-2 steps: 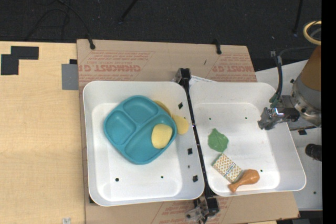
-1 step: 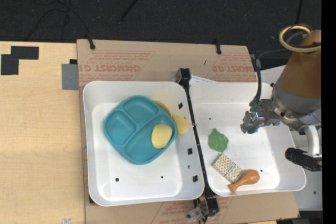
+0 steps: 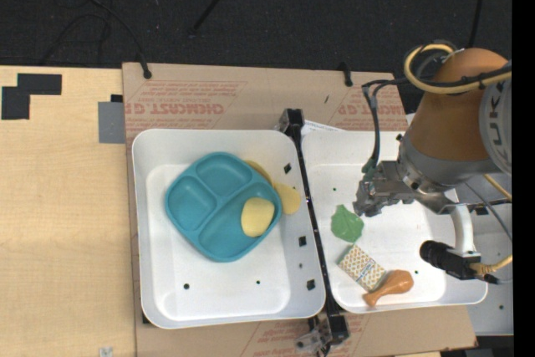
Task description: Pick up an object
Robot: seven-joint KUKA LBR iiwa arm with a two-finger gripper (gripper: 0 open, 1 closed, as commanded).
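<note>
I had not yet picked anything up, as far as the view showed. My gripper hung low in the right bin, near its left side, just above and beside the green piece. I could not tell how far apart my fingers were: they were a dark cluster seen from above, and nothing showed between them. So the reach looked done, and the closing and the lift were left, by my judgement.

The green piece seemed the likeliest target. It was small, lumpy and bright green, lying flat on the white floor of the right bin, close to the divider between the two bins. Whether my fingers touched it I could not say.

Nearer the front of the same bin lay a small patterned box and, just beside it, an orange drumstick-shaped toy. In the left bin sat a blue sectioned tray with a yellow lump resting on its right part.
</note>
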